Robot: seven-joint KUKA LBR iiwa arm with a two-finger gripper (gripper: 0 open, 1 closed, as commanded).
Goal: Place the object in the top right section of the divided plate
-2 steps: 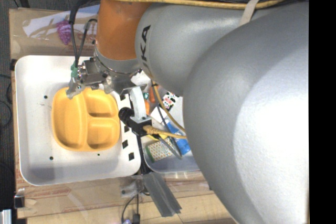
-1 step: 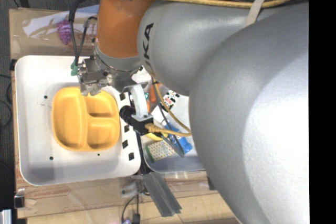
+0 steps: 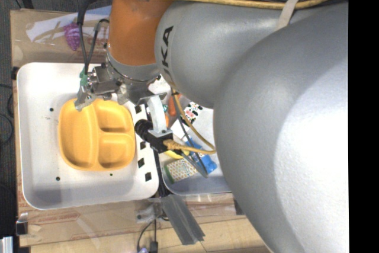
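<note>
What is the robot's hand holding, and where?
Cannot be told. The gripper sits at the yellow plate's top edge, mostly hidden under the arm.

Arm hides most of right bin; claw fingers unclear.

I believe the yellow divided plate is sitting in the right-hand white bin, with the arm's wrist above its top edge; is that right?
Not quite: the camera view shows the yellow divided plate in the left-hand white bin, not the right-hand one. The rest holds: the arm's wrist is above the plate's top edge.
</note>
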